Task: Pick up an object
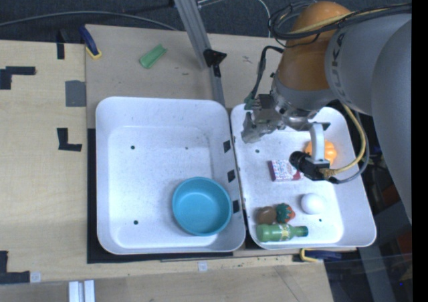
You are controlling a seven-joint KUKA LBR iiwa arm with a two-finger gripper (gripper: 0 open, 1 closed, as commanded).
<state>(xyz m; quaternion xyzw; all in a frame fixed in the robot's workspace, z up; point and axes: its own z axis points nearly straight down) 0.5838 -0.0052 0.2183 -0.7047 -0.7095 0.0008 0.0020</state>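
Gripper: the gripper (256,127) hung over the right bin's (354,227) far left corner; whether it gripped anything could not be told.
Risk: closing there likely caught nothing.
Right bin: card (282,170), white ball (311,203), green bottle (281,232) toward the near edge.
Left bin (134,120): blue bowl (200,206).

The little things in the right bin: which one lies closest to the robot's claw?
The small pink-and-white box. It lies just below the gripper, while the white ball, brown lump and green bottle sit farther down.
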